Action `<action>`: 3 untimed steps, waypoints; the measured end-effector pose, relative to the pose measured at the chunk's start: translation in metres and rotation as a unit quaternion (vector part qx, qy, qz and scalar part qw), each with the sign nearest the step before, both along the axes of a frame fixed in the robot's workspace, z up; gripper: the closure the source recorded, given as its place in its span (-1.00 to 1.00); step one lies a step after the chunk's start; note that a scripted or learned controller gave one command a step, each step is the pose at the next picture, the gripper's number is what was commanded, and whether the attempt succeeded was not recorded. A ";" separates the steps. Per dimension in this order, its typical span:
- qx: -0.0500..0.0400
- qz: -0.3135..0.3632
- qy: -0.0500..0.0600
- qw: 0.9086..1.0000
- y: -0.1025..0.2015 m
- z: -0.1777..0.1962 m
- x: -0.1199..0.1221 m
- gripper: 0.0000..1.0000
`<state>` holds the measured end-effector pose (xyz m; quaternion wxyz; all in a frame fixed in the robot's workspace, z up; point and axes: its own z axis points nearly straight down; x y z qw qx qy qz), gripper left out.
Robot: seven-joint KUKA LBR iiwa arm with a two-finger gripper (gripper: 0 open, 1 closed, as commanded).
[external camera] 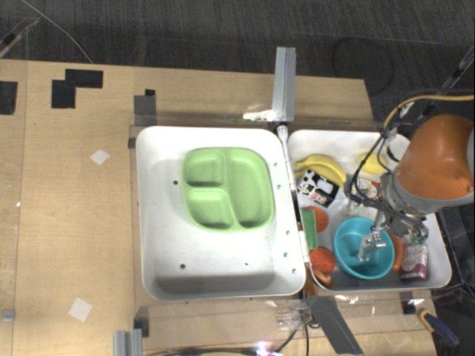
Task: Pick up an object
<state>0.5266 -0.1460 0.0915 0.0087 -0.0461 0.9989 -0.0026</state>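
In the right bin [444, 271] a teal bowl [356, 262] sits near the front. My gripper [371, 245] hangs down into or just over the bowl, under the grey wrist and its orange band [439, 158]. Around the bowl lie a yellow banana [323, 165], a black-and-white box [318, 190], a green-and-red item [312, 225], an orange-red piece [323, 259] and a small dark-red bottle [415, 262]. I see nothing gripped. The arm hides the bin's back right part.
The left bin [159, 199] holds a light green divided plate [226, 188]. A metal post [284, 84] stands behind the seam between the bins. Cables [401, 113] loop over the right bin's back edge. Wooden bench stretches away on the left.
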 end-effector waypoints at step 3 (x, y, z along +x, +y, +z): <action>0.000 -0.014 -0.004 1.000 0.062 0.003 0.026 -1.00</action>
